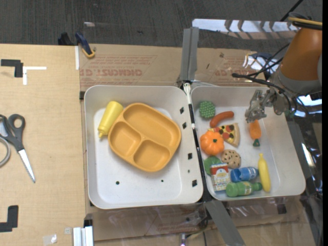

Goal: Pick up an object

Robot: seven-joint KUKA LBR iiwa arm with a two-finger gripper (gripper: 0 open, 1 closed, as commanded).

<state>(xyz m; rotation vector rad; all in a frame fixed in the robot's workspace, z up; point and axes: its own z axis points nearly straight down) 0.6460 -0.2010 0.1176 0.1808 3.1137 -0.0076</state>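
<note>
Fingers of the gripper point down over the right bin's upper right part, just above the toy carrot; at this slant it is hard to say whether they are parted or closed, and nothing shows clearly between them. Carrot lies on the bin floor. Same bin holds a green ball, sausage, pizza slice, pumpkin, cookie, small carton, blue bottle, green bottle and yellow banana. Left bin holds an orange divided tray with a yellow bottle touching its left edge. Scissors lie on the counter, well apart.
</note>
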